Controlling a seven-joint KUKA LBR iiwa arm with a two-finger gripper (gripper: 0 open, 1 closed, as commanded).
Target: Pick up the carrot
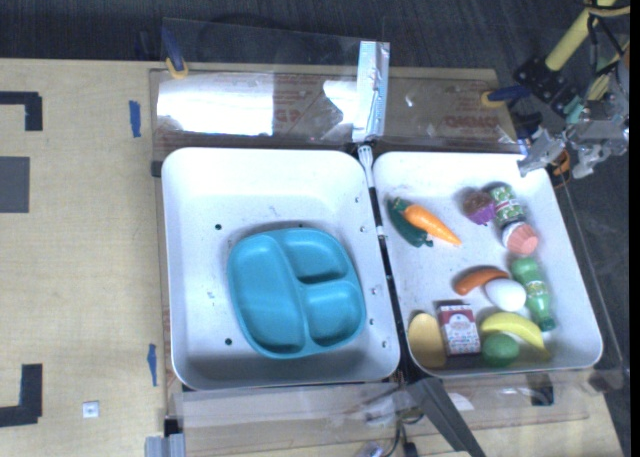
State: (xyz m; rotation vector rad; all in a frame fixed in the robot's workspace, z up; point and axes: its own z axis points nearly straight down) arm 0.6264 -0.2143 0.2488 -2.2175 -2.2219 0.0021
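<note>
The carrot (432, 224) is orange with a green leafy end and lies at a slant in the upper left part of the right bin (575, 275). Its green end points toward the divider between the bins. My gripper (548, 152) hangs over the right bin's far right corner, well up and to the right of the carrot and apart from it. Nothing shows in the gripper.
A blue divided tray (297, 290) sits in the left bin (200, 205). The right bin also holds several toy foods: a purple item (487, 205), a pink one (521, 238), an orange piece (480, 278), a white egg (506, 295), a banana (514, 327) and a red box (457, 329).
</note>
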